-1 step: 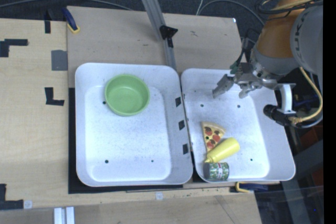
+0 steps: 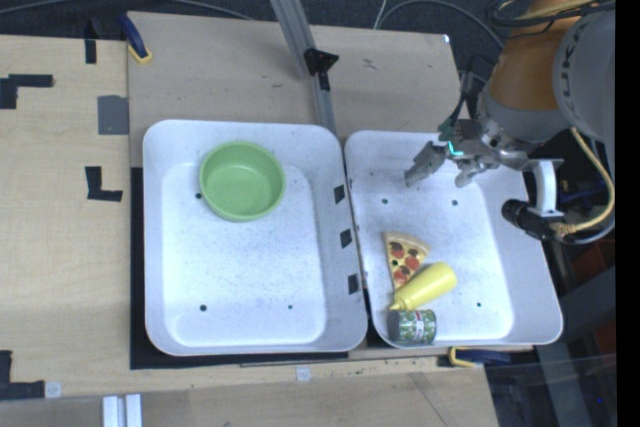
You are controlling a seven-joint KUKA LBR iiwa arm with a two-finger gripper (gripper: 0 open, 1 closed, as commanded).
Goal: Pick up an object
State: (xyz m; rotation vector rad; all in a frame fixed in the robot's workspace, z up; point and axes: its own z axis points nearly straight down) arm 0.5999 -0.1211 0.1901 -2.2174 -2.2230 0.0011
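Observation:
My gripper hangs over the upper part of the right bin, its two fingers spread apart and open with nothing between them. Well below it, near the bin's front, lie a pizza slice toy, a yellow mustard-like bottle and a small green can, close together. A green bowl sits in the upper part of the left bin.
A grey metal pole slants in from the top and ends at the gap between the bins. Cables hang by the arm at the right. The wooden bench stretches to the left.

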